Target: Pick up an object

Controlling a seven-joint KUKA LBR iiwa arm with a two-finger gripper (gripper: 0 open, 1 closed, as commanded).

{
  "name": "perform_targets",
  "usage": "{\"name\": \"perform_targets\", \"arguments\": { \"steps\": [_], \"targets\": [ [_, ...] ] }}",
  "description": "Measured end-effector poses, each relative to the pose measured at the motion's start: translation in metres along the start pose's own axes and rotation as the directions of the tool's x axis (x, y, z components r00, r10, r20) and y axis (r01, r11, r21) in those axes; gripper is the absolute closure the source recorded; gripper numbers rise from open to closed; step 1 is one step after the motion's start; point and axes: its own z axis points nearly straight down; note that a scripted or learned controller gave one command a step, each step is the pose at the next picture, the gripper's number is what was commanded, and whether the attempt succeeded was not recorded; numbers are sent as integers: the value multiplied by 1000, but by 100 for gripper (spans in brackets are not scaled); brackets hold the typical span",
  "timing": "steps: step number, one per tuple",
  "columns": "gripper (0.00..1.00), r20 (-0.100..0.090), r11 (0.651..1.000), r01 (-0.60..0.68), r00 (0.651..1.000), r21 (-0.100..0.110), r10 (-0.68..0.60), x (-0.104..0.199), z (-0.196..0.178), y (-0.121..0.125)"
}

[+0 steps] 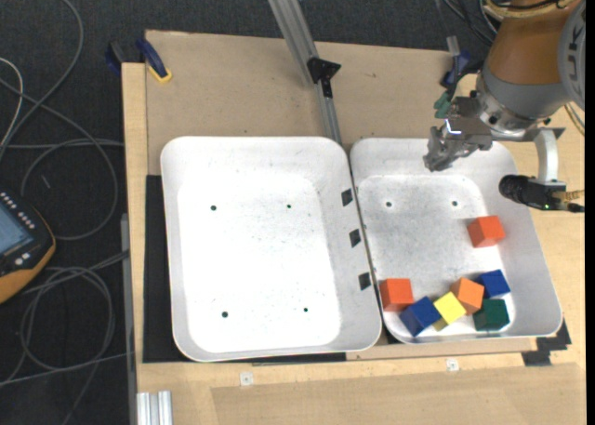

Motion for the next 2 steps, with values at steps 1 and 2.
{"name": "perform_targets", "arguments": {
  "steps": [1, 2],
  "targets": [
    [100, -1, 1000, 2, 1000, 1, -2, 59, 8, 8],
    [100, -1, 1000, 2, 1000, 2, -2, 113, 19, 6]
  ]
}}
